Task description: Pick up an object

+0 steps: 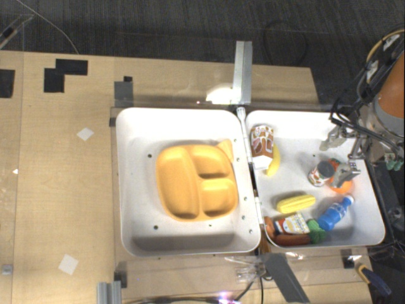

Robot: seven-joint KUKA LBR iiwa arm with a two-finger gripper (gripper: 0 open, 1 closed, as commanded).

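Claw (342, 145) hangs over the right bin (297, 122), fingers spread wide, nothing between them. Just below it sit a small can (321, 173) and an orange piece (342, 178). Further below: blue bottle (335, 213), yellow corn (295, 202), ketchup bottle (290, 226). Left of claw: banana (273, 161), brown packet (261, 139). Far left, yellow tray (195, 181) in the left bin (136, 170).

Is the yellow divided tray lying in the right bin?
No, the yellow tray lies in the left bin, apart from the right bin.

A wooden bench (57, 170) bears two white bins (136, 170).
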